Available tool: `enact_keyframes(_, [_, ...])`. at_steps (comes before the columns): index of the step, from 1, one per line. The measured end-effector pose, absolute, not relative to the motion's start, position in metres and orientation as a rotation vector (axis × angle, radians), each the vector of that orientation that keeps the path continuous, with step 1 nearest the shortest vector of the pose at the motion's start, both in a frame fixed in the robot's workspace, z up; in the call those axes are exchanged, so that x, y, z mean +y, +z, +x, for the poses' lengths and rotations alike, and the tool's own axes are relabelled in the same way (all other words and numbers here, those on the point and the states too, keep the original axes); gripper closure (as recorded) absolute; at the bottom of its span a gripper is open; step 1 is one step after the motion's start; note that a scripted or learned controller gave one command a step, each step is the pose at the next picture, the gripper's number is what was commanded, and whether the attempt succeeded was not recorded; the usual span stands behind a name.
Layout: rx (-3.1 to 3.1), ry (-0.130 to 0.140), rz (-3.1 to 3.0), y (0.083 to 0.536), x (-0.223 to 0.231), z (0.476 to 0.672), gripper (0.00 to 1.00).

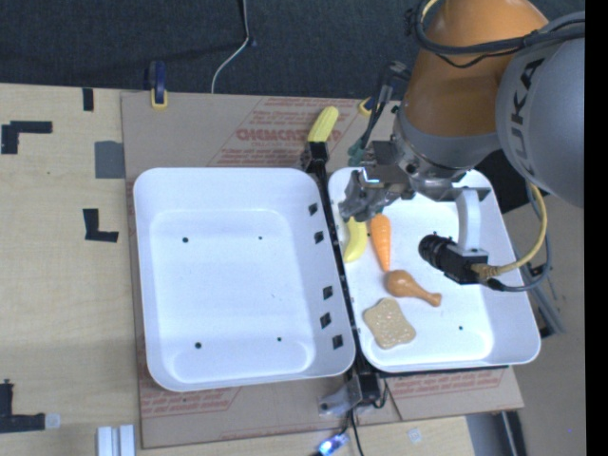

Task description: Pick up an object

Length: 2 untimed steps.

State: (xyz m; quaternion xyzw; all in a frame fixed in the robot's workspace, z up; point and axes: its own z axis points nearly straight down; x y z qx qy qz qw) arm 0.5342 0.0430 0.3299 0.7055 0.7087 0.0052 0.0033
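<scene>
The right bin holds an orange carrot, a yellow banana against its left wall, a brown chicken drumstick and a tan slice of bread. My gripper hangs low over the bin's upper left part, just above the top ends of the banana and the carrot. The arm's grey wrist and orange band rise behind it at the upper right.
The left bin lies beside the right one, with a black clip strip between them. A yellow corn cob rests on the cardboard behind the bins. A black fitting with a cable hangs over the right bin.
</scene>
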Motion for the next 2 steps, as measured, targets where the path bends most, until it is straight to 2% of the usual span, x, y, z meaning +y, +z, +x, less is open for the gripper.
enact_keyframes(1, [2.223, 0.003, 2.217, 0.357, 0.05, 0.545, 1.0])
enact_keyframes(2, [2.219, -0.01, 2.229, 0.309, 0.009, 0.515, 1.0])
